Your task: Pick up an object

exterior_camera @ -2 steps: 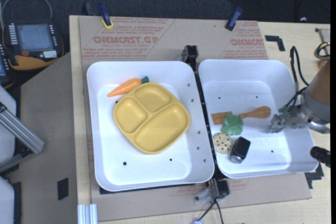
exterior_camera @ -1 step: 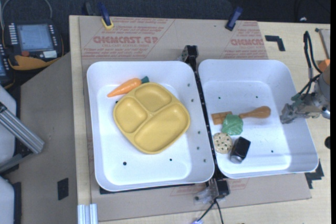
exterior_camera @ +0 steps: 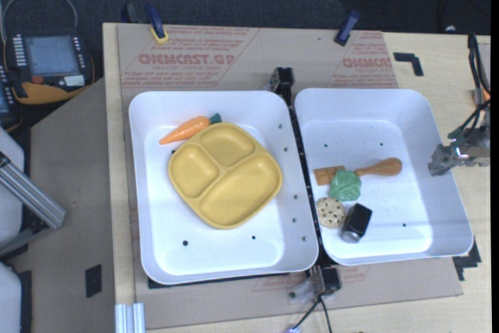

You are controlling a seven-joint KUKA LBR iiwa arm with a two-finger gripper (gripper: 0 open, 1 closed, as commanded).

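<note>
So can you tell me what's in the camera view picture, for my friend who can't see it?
Two white bins sit side by side on a bench. The left bin holds a yellow divided plate with a toy carrot touching its top edge. The right bin holds a wooden spoon, a green toy, a cookie and a small black object, clustered together.

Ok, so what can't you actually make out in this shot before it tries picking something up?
- Wooden spoon: its middle is hidden under the green crumpled item, camera view.
- Orange toy carrot: whether it touches the yellow divided plate is unclear.
- Round speckled cookie: surface detail too small.
- Hand: small, blurred at the right bin's rim.
</note>
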